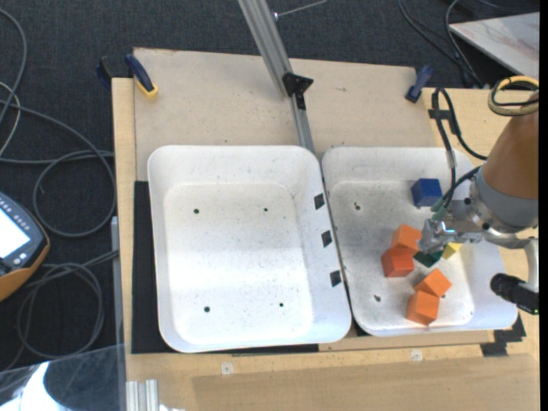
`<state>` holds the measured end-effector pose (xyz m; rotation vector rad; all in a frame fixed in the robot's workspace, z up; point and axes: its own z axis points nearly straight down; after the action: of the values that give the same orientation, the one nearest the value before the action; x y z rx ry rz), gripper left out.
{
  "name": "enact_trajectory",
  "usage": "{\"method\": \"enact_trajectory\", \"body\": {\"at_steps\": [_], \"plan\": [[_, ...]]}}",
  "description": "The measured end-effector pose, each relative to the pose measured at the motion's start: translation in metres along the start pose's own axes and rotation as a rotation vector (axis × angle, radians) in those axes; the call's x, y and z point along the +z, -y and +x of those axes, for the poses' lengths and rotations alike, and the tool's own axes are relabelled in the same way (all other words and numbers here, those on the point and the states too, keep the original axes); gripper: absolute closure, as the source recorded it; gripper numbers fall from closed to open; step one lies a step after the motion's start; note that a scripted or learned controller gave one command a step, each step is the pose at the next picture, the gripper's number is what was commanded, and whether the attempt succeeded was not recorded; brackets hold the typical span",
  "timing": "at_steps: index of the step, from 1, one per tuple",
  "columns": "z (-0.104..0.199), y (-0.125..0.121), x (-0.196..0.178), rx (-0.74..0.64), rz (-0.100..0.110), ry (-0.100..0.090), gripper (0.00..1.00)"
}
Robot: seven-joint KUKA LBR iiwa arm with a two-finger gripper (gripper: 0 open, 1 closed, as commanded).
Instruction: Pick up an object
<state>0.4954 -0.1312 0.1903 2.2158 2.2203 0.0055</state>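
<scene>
We see the tabletop (223, 92) bearing 2 white bins, left bin (231, 247), right bin (368, 229) with our arm (514, 169) over it, gripper (438, 234) low among 4 orange blocks (399, 262), a blue block (425, 192) just behind, fingers' state we cannot tell.

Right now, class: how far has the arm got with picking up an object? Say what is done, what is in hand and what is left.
Done: the hand is low in the right bin, among the orange blocks. In hand: nothing visibly lifted; a green and yellow piece sits by it, grip unclear. Left: secure one object and raise it; the blue block lies apart.
</scene>
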Motion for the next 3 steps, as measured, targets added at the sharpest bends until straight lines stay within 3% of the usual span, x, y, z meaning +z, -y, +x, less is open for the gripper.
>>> {"method": "enact_trajectory", "body": {"at_steps": [1, 2, 3], "plan": [[0.01, -0.004, -0.05, -0.001, -0.001, 0.0, 1.0], [0.01, -0.005, -0.074, 0.0, 0.001, 0.0, 1.0], [0.063, 0.003, -0.064, -0.004, 0.008, -0.004, 1.0]]}}
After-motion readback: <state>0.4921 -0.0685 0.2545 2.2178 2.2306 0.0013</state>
